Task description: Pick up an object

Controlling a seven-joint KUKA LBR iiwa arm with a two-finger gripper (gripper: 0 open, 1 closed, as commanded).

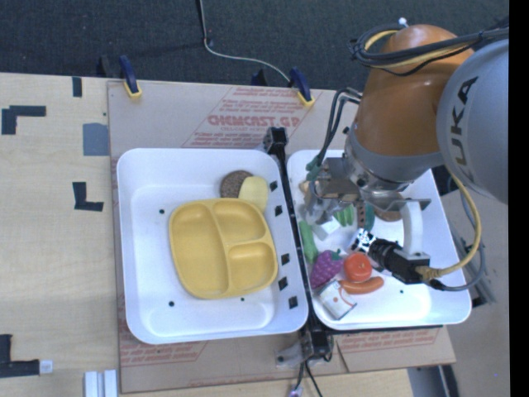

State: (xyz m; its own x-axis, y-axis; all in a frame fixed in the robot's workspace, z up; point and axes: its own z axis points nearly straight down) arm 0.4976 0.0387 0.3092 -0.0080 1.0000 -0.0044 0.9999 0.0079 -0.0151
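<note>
The two-finger gripper hangs low over the left part of the right-hand shallow white bin, under the bulky grey and orange wrist of the arm. Whether it is released or clenched on anything cannot be told, since the wrist and its metal housing hide the tips.

Just below the gripper lies a cluster of small toy items, any of which could serve as the object to pick up. A slim green vegetable-shaped piece lies along the bin's left wall, nearest the tool. Just beyond it sits a purple bunch of plastic grapes, then a round red tomato-like toy touching an orange sausage-shaped piece, with a small white carton at the near edge and a black-and-white die-like cube beside the tomato.

To do this step well, the program would probably do best to commit to one item that has free space on both sides; the green piece is closest but is pressed near the wall, which may block one side of the grasp. The grapes look bumpy and likely give a firmer hold. A straight vertical descent, a closing centred on the item, and a slow lift seem wise, as the items crowd one another.

The left-hand white bin holds a yellow divided plastic plate, a brown round toy and a pale yellow lump, well apart from the gripper.
</note>
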